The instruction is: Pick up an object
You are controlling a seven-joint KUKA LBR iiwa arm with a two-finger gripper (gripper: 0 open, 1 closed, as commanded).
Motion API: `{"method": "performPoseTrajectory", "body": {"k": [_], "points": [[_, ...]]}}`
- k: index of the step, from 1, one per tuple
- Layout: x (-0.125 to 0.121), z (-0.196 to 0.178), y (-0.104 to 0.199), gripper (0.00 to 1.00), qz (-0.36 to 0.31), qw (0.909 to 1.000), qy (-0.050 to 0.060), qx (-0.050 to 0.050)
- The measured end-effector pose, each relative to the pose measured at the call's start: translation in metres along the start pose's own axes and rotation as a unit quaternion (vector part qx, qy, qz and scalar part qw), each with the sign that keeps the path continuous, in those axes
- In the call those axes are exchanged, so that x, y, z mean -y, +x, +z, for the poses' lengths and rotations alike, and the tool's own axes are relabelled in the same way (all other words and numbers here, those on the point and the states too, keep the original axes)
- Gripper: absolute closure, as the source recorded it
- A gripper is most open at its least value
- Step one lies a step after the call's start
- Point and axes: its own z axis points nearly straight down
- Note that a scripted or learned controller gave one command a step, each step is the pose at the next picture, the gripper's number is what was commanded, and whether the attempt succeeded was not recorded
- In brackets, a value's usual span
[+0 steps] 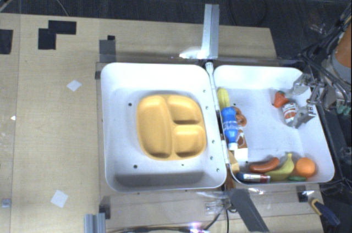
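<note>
Wooden bench [49, 116], arm reaching from right, fingers [304, 111] over right bin [264, 83]

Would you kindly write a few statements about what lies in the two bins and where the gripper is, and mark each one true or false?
1. A yellow divided tray lies in the left bin. True.
2. The blue bottle lies in the left bin. False: it lies in the right bin, along its left wall.
3. The gripper is over the right bin, beside a small white can. True.
4. The orange sits in the far left corner of the right bin. False: it sits near the front right corner.
5. A banana lies next to the orange. True.
</note>
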Motion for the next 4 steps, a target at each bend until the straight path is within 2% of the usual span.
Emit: {"method": "performPoseTrajectory", "body": {"k": [1,2,3,4], "points": [[0.029,0.053,0.052,0.0,-0.064,0.9979,0.0,-0.001],[0.022,0.131,0.014,0.0,0.107,0.9943,0.0,0.004],[-0.005,0.116,-0.036,0.0,0.323,0.9466,-0.001,0.002],[-0.001,0.096,-0.05,0.0,0.502,0.865,-0.006,-0.007]]}}
